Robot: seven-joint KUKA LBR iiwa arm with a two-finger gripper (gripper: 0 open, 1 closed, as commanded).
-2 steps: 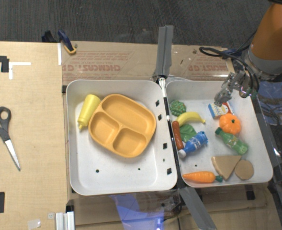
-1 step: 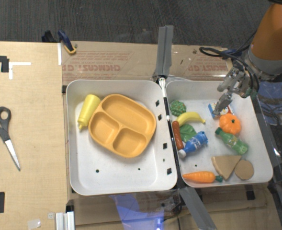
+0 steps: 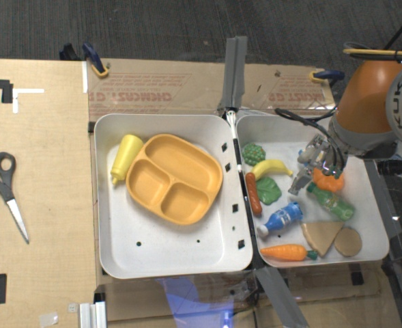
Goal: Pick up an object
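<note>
From above, the end effector (image 3: 308,171) hangs low over the right bin (image 3: 375,203). One cannot tell if it is released or clenched, because its parts blur together. Nothing can be seen gripped in it.

Just left of it lies a yellow banana (image 3: 271,168), its long side running left to right. Right under the end effector sits an orange toy (image 3: 329,182), partly hidden. Beside that, a green bottle (image 3: 332,203) points down and to the right. A blue bottle (image 3: 281,219) slants toward the lower left. A red sausage (image 3: 254,193) lies almost straight up and down along the bin's left wall. A carrot (image 3: 285,253) lies flat along the bottom.

The left bin (image 3: 112,238) holds an orange plate (image 3: 170,178) with a yellow bottle (image 3: 125,157) touching it. Scissors (image 3: 6,190) rest on the surface (image 3: 37,251), cut off at the edge.
</note>
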